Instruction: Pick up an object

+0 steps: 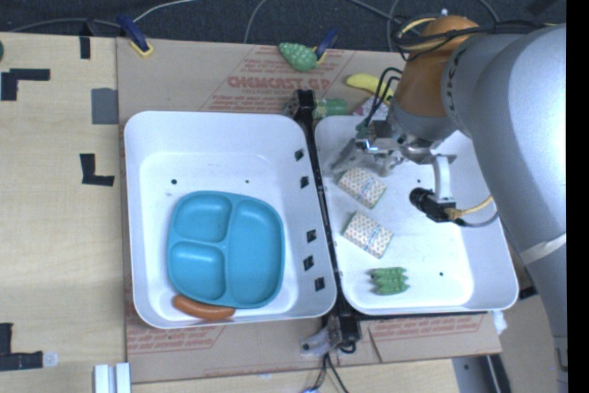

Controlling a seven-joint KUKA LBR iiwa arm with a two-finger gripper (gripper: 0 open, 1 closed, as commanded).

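Observation:
The right bin [479, 276] holds two patterned beige blocks, one [362, 188] above the other [368, 233], and a green pea-pod toy [389, 280] near its front. My gripper [373, 152] reaches down into the back of this bin, just above the upper block. The wrist hides the fingertips, and nothing shows between them. In the left bin [147, 152] lies a blue divided plate [225, 247] with an orange sausage toy [202, 308] at its front edge.
Behind the bins on the cardboard lie a green toy [296, 55] and a yellow banana toy [368, 84]. A black divider clip [304, 101] joins the bins at the back. Cables run across the dark floor beyond the bench.

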